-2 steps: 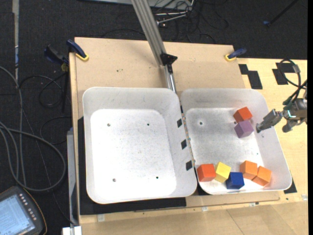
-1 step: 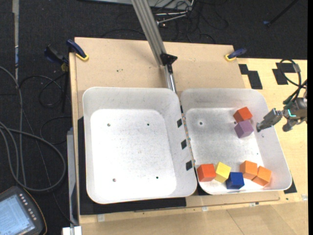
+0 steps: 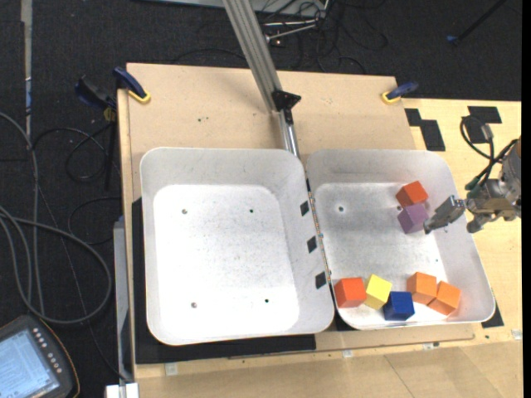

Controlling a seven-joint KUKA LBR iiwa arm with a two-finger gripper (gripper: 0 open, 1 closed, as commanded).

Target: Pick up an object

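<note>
- Camera view: gripper (image 3: 437, 215) sits at right-center of frame, inside the right bin (image 3: 365, 172), just beside the purple cube (image 3: 411, 218). Nothing seen between the fingers; too small and blurred to tell how they stand.
- Purple cube is touching or nearly touching the orange cube (image 3: 411, 194) just above it; that crowding likely makes a clean pinch harder, so the approach comes from the open right side.
- Other candidates are clustered along the lower edge of the right bin: red-orange cube (image 3: 351, 291), yellow cube (image 3: 378, 290), blue cube (image 3: 399, 305), and two orange blocks (image 3: 436, 291) at lower right. They're packed tightly, so probably worse targets.
- Left bin (image 3: 158, 172), center-left of frame, holds no cubes.
- Judgement: approach stage, purple cube is the probable target, nothing lifted yet.
</note>
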